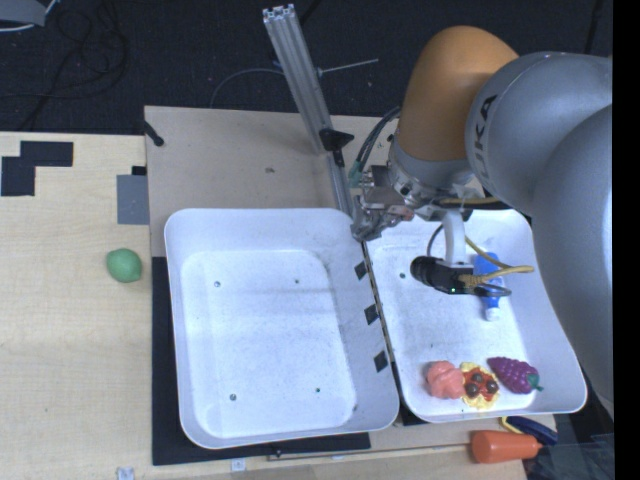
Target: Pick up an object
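A pale wooden bench (pixel 60 318) spans the near and left field, bearing a black mat (pixel 160 408). Beyond its far edge lies dark floor (pixel 150 48) with loose cables (pixel 245 72). A slanted aluminium rail (pixel 300 78) rises at centre.

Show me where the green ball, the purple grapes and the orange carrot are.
green ball (pixel 124 265), camera view, its middle.
purple grapes (pixel 513 373), camera view, middle of the bunch.
orange carrot (pixel 500 446), camera view, its thick body.

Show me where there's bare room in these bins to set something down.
The left bin is bare from rim to rim. In the right bin, a free strip runs along its left wall, above the pink toy. It is crowded at the near edge, around the pink toy and purple grapes, and by the end effector.
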Motion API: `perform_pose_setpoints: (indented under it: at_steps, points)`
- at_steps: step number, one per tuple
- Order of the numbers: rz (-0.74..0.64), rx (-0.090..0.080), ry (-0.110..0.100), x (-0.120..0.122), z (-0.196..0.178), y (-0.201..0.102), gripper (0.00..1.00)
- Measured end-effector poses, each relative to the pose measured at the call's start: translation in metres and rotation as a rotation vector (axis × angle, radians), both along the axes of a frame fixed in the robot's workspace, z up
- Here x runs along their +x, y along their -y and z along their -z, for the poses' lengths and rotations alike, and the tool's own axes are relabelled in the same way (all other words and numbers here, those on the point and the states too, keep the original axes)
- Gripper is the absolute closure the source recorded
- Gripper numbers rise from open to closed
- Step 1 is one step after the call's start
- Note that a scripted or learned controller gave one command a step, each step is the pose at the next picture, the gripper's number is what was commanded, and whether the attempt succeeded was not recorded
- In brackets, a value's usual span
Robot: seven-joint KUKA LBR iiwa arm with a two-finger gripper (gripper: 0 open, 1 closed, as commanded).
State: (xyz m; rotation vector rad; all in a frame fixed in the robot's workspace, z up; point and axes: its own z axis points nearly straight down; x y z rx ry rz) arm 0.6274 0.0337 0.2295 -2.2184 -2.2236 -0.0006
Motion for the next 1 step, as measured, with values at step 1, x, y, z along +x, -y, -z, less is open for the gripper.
perform_pose_setpoints:
  at_steps: [1]
  points:
    - [0.000, 0.000, 0.000, 0.0197, -0.0096, -0.0461, 1.00]
